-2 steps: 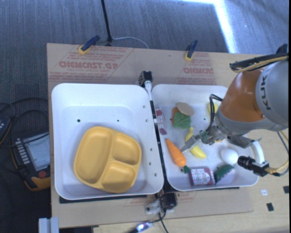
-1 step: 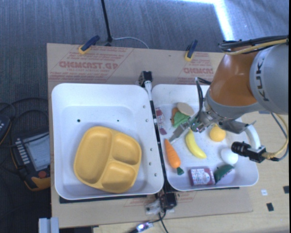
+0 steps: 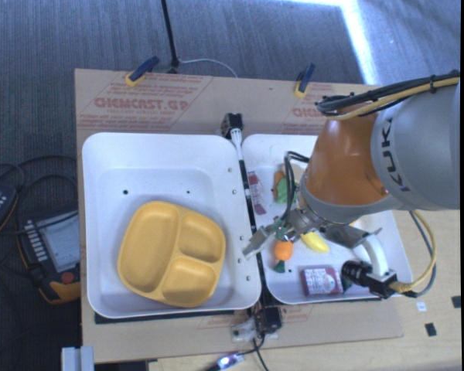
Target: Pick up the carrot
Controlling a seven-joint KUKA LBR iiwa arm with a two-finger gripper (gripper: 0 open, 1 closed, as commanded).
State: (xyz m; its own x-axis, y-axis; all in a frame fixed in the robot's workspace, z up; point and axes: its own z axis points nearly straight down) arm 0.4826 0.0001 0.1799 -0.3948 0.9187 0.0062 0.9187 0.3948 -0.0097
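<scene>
- Two shallow white bins are seen side by side on the tabletop point(image 3: 139, 91): the left bin point(image 3: 108, 168) and the right bin point(image 3: 398, 261).
- A yellow divided plate point(image 3: 172, 252) is set in the left bin, toward its near side, with three compartments visible.
- The grey arm point(image 3: 417, 145), with its orange band point(image 3: 344, 165), is stretched in over the right bin from the right, and much of that bin's middle is hidden beneath it.
- The claw point(image 3: 272, 236) is found low over the right bin, close to the divider between the bins; its metal fingers point(image 3: 255, 243) are pointed toward the left bin, and their spread cannot be told from this angle.
- The carrot point(image 3: 283, 250), a small orange piece with a green tip, is lying in the right bin just beside the claw, at its near side; whether it is touched by the fingers cannot be made out.
- A yellow item point(image 3: 315, 243) is seen right of the carrot.
- A dark red packet point(image 3: 322, 280) is lying near the bin's front edge.
- A green and orange item point(image 3: 280, 186) is placed farther back in the right bin.
</scene>
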